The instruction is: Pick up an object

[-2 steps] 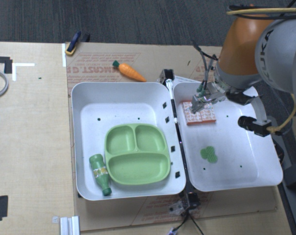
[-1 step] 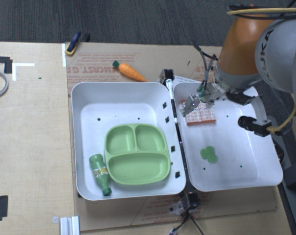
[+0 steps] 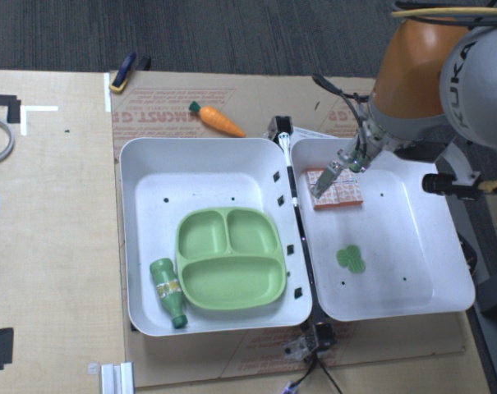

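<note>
In the right bin [image 3: 429, 294], near its far left corner, lies a flat pink-and-white box [image 3: 340, 194]. My gripper [image 3: 325, 182] hangs over the box's left edge, slanting down and to the left from the wrist. Nothing can be seen held in it. A small green leafy piece [image 3: 351, 258] rests in the middle of the same bin. The left bin [image 3: 149, 171] holds a green divided plate [image 3: 230, 258] and, at the plate's left, a green bottle [image 3: 167, 292] lying on its side.
An orange toy carrot [image 3: 218, 119] lies on the cardboard behind the left bin. A blue and yellow tool [image 3: 123, 71] sits at the cardboard's far left corner. The arm's orange band [image 3: 416, 64] and grey body overhang the right bin's far right side.
</note>
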Controlling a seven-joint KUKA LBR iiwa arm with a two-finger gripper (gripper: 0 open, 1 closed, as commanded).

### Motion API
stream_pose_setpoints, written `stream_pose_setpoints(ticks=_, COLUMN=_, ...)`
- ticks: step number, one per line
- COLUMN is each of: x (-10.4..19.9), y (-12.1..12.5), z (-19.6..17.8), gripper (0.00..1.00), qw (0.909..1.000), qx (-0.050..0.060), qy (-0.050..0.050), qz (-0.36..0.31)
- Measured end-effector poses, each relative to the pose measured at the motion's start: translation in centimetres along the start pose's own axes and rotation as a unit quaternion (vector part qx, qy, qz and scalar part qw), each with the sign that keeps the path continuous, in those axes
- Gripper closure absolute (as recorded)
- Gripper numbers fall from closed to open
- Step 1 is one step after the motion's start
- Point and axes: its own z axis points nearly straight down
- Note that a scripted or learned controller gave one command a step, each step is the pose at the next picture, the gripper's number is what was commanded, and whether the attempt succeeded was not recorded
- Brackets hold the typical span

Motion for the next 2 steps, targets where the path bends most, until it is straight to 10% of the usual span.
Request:
stream_pose_setpoints(ticks=1, x=-4.6, y=-3.2, z=9.4, gripper=0.00, qw=0.9997, qx=-0.003, qy=-0.003, qz=-0.023)
stream_pose_setpoints(ticks=2, x=3.7, y=3.4, z=0.0, gripper=0.00, qw=0.9939, qx=0.000, qy=0.000, qz=0.110)
